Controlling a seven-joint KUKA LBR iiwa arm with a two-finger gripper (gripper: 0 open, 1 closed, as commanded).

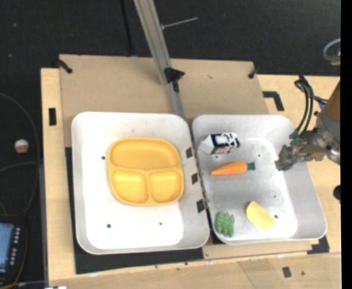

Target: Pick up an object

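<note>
Two shallow white bins sit side by side on the tabletop (145,86). The left bin (91,179) holds a yellow plastic three-compartment tray (145,170) near its middle. In the right bin (299,212), a small black-and-white carton (222,142) lies at the back, an orange toy carrot (231,168) just in front of it, and a green bumpy toy (224,223) and a yellow lemon-shaped toy (259,215) lie near the front wall, green one leftmost.

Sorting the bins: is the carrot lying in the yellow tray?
No, the carrot lies on the right bin's floor; the yellow tray sits in the left bin.
</note>
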